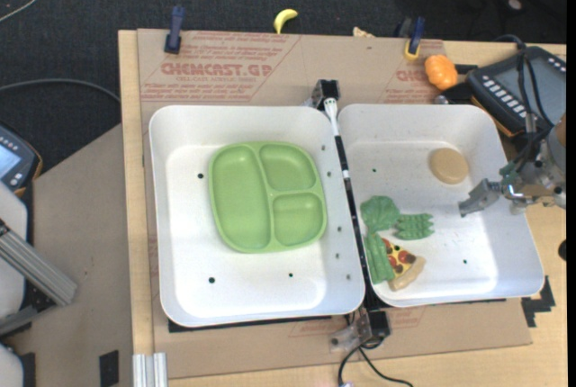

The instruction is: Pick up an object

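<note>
One green tray (267, 196); one cookie (448, 166); one pizza slice (401, 263)

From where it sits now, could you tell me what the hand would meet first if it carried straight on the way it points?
The hand points left and slightly toward the camera across the right bin. Bare bin floor comes first, then probably the green leafy toy, though its height is hard to judge.

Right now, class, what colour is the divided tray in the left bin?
Light green, all three compartments alike: the tray shows plainly in the camera view.
</note>
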Robot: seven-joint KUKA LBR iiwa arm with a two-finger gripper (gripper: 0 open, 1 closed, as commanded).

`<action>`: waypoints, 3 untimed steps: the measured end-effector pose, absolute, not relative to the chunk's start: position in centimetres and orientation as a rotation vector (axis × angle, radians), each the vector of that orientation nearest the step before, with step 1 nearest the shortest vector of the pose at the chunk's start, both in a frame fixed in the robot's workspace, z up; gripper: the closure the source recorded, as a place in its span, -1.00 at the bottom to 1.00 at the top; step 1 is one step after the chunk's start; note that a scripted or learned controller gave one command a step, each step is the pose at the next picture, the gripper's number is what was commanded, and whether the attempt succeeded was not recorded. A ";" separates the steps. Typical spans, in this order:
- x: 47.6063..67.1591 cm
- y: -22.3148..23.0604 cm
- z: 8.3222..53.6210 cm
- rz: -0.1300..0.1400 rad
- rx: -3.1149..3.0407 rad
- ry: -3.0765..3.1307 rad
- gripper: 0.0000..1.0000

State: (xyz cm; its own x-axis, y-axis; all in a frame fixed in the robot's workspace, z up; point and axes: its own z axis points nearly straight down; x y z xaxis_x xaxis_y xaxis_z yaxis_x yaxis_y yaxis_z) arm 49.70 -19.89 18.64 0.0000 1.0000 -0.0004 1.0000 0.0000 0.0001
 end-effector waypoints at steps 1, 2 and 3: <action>47.8 -9.1 15.2 -0.001 2.219 2.237 -1.00; 48.7 -4.1 18.6 0.005 2.214 2.225 -1.00; 47.9 -8.5 18.5 -0.002 2.226 2.216 -1.00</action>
State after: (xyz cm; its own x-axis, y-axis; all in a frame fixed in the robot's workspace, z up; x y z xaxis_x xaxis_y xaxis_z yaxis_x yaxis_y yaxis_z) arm 47.88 -8.50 18.47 0.0045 1.0000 -0.0012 1.0000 -0.0045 -0.0004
